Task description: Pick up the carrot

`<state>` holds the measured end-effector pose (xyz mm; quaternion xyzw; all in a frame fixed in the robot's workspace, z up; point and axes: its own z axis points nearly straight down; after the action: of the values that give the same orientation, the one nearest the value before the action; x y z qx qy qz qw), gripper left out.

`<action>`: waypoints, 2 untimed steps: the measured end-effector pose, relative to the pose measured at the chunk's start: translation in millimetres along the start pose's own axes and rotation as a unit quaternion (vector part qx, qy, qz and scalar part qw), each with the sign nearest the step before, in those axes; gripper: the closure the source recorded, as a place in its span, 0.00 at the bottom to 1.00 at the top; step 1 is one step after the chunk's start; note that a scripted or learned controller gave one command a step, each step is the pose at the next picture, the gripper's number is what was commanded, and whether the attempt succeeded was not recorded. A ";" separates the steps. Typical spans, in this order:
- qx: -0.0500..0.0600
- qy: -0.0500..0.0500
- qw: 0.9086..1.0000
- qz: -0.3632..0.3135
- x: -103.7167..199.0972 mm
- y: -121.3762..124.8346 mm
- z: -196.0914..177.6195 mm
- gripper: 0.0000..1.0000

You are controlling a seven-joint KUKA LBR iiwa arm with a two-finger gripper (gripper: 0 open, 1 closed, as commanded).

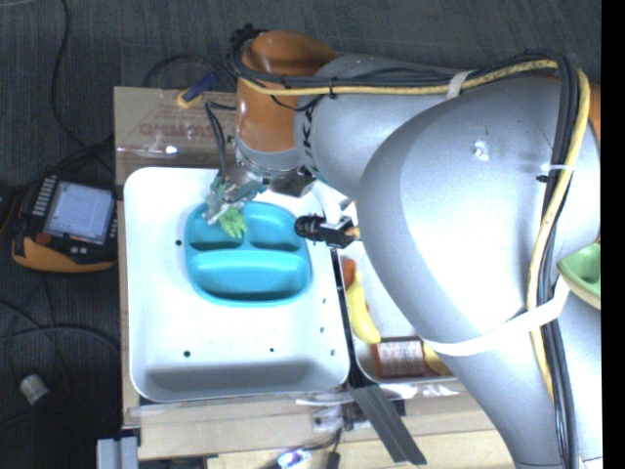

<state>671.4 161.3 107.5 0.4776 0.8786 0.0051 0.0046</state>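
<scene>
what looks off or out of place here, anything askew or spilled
Nothing looks spilled or broken. The blue divided plate lies flat in the left bin, and the gripper sits over its upper left compartment, where something green shows. What that is cannot be told.

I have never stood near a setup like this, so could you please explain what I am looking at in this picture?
One camera above a bench looks down at a slant. The big grey shape is a robot arm with an orange band near its wrist, reaching in from the right. Its gripper hangs over a blue divided plate inside the left white bin. Something green and leafy sits right at the gripper's tip, perhaps the carrot's top; I cannot tell whether it is held. The right bin, mostly hidden by the arm, holds a yellow item and a labelled container. A handheld screen unit lies on the floor.
</scene>
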 end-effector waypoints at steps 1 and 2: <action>-0.022 -0.005 1.000 -0.002 16.3 -48.7 -1.8 1.00; -0.021 -0.004 1.000 -0.004 18.3 -48.7 0.2 0.00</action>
<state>620.5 150.1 106.5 0.4737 0.8802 0.0214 0.0185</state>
